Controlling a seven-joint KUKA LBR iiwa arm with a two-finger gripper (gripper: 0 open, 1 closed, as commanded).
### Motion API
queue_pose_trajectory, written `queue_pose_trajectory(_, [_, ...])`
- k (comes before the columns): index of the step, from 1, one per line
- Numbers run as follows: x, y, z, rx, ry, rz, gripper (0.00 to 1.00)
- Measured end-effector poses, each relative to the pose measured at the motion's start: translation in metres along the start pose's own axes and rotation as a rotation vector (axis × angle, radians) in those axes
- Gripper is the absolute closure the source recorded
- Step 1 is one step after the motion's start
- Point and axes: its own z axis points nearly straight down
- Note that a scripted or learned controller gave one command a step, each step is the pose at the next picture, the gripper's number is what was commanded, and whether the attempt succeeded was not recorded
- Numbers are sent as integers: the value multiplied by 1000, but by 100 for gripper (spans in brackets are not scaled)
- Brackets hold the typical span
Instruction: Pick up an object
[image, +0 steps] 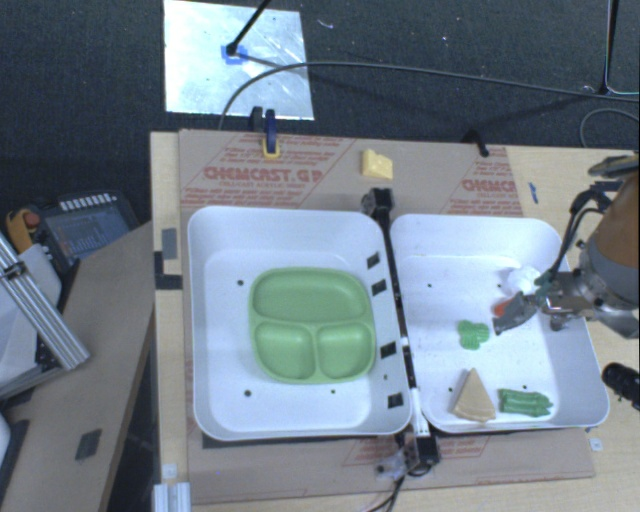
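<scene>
My gripper (511, 314) reaches in from the right over the right bin (440, 240), just right of a small green lumpy toy (473, 334) and slightly above it in the view. A small white piece with a red-orange spot (519, 280) lies right behind the gripper. A tan wedge (473, 396) and a green ridged piece (525, 402) rest near the bin's front edge. From this view I see nothing held by the gripper.
The left bin (215, 260) holds a green divided plate (310, 325). A black divider with clips (392, 310) runs between the bins. A yellow block (377, 164) sits on the cardboard behind them. Cables cross the floor at the back.
</scene>
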Motion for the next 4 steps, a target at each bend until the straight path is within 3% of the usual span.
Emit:
queue_pose_trajectory(1, [0, 3, -6, -12, -2, -3, 0])
queue_pose_trajectory(4, [-6, 18, 141, -8, -1, -1, 0])
